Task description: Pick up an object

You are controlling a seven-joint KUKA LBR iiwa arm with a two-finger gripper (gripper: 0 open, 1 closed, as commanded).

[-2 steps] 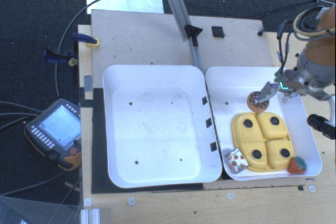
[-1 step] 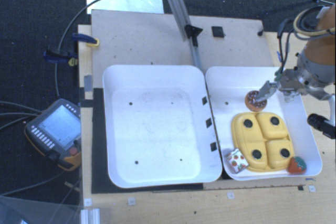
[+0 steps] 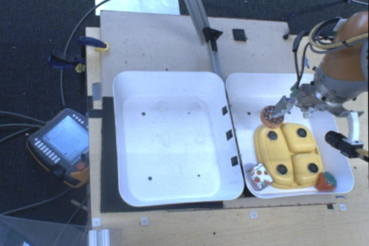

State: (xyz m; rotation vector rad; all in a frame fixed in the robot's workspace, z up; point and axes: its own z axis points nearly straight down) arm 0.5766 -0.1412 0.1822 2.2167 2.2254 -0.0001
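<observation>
Arm [image 3: 340, 66] reaches in from right over right bin [image 3: 245, 89]. Claw [image 3: 281, 108] low, just beside small round donut [image 3: 271, 116]; contact unclear, open or shut cannot tell. Donut near yellow four-part tray [image 3: 288, 154]. Patterned cube [image 3: 259, 177] at tray's left corner, strawberry [image 3: 326, 181] at right. Left bin [image 3: 173, 141] on tabletop [image 3: 155, 43].

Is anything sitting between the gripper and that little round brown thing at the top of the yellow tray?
Nothing visible does. The gripper is right at the round brown piece, at the yellow tray's upper left corner in the right bin. The red strawberry toy and the spotted block lie well clear.
</observation>
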